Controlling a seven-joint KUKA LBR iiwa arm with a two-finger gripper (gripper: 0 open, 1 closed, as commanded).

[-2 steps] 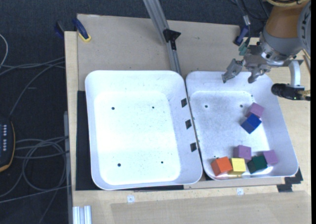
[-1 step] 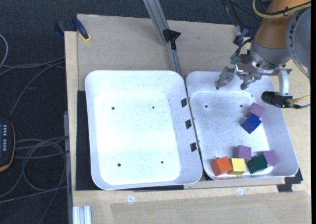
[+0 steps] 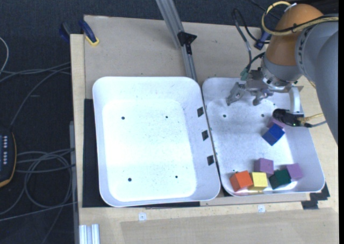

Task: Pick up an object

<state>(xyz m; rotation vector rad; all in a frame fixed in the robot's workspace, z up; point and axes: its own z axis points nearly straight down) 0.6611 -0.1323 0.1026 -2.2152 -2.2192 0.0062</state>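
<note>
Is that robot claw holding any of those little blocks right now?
No. The gripper hangs open over the right bin with nothing between its fingers; the blue block lies apart from it.

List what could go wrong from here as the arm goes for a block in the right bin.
1. The gripper hangs over bare floor near the right bin's far end, apart from every block, so closing here likely grabs nothing.
2. The orange block, yellow block, green block and two purple blocks crowd the near wall; fingers may jam or shove neighbours.
3. The blue block sits tilted and may slip.
</note>
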